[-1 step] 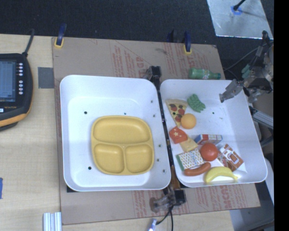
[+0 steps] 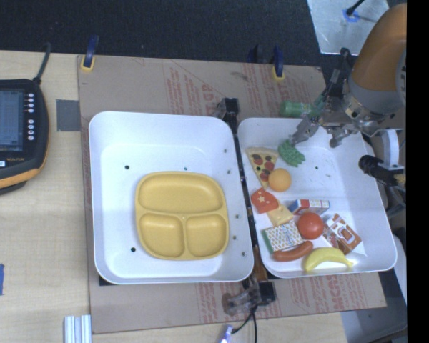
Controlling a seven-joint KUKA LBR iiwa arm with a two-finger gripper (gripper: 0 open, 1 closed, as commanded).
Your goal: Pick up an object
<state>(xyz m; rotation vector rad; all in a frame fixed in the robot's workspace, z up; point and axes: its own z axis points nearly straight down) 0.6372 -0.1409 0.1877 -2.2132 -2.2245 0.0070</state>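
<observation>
My gripper (image 2: 319,127) hangs over the far end of the right bin (image 2: 375,191), fingers spread apart and holding nothing. Nearest candidate is the green toy (image 2: 291,153), lying just beside the left fingertip, toward the bin's centre divider. Its long axis looks to run diagonally, roughly in line with that finger. Pizza slice (image 2: 262,162) and orange ball (image 2: 279,180) sit further on. I judge a short shift left, then descent.
</observation>
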